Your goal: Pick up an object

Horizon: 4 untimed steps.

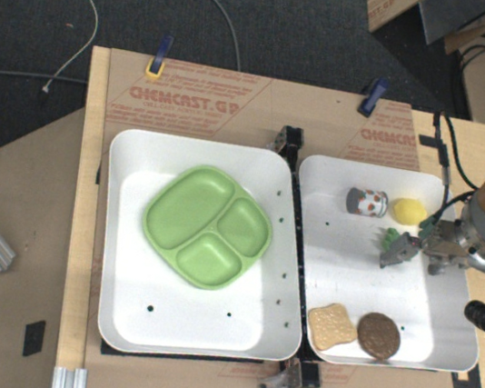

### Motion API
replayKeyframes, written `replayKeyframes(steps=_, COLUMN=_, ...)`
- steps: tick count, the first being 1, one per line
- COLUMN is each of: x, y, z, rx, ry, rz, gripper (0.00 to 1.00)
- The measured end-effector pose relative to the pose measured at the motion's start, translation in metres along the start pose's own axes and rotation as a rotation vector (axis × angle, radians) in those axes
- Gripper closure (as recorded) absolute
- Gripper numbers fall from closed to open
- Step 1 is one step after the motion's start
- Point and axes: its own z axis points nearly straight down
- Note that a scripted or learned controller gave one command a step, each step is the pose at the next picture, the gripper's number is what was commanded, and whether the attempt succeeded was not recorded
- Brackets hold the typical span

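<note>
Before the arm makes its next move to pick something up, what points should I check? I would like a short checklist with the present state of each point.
1. Claw is over the right white bin: ok.
2. A target is close: the small green leafy toy lies right at the claw tip: ok.
3. The toy sits between the claw's two sides: cannot tell, too small and dark.
4. Neighbours are apart from the claw: the yellow lemon-shaped toy is very near, so not ok; the small grey and white can is apart, ok.
5. The tan square cracker and brown round cookie lie at the near edge, out of the way: ok.
</note>
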Motion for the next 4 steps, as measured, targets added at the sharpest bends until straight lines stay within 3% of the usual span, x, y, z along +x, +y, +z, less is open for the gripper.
replayKeyframes(steps=1, x=0.001, y=-0.008, z=0.046, rx=0.003, ry=0.001, rz=0.001, gripper=0.0)
replayKeyframes(steps=2, x=0.001, y=-0.006, z=0.032, rx=-0.005, ry=-0.001, rz=0.0, gripper=1.0)
replayKeyframes(steps=4, x=-0.003, y=-0.006, z=-0.078, rx=-0.011, ry=-0.005, rz=-0.002, gripper=1.0)
